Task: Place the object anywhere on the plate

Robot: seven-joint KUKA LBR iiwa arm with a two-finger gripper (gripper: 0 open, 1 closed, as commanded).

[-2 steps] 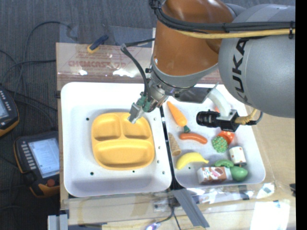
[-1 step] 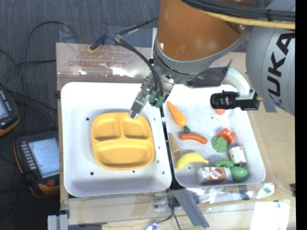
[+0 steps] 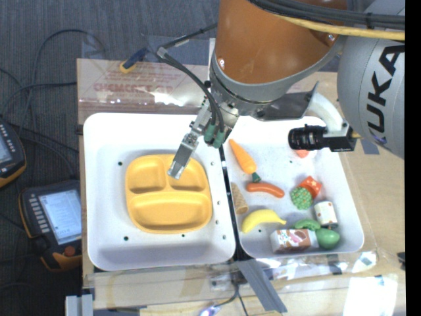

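Observation:
A yellow plate (image 3: 170, 199) with three compartments lies in the left bin (image 3: 102, 176). My gripper (image 3: 177, 168) hangs over the plate's upper right compartment, slanting down from the wrist at the upper right. I see no object at its tip. The loose objects lie in the right bin (image 3: 345, 176): an orange carrot (image 3: 242, 157), a red chili (image 3: 265, 189), a yellow banana (image 3: 260, 219), a strawberry (image 3: 306, 193), a small can (image 3: 324, 212) and a brown packet (image 3: 291, 240).
The ridge between the two bins (image 3: 227, 189) runs just right of the plate. A tan cone (image 3: 238, 199) lies against it. The arm's big orange and grey body covers the top right. A green toy (image 3: 327, 237) sits in the right bin's near corner.

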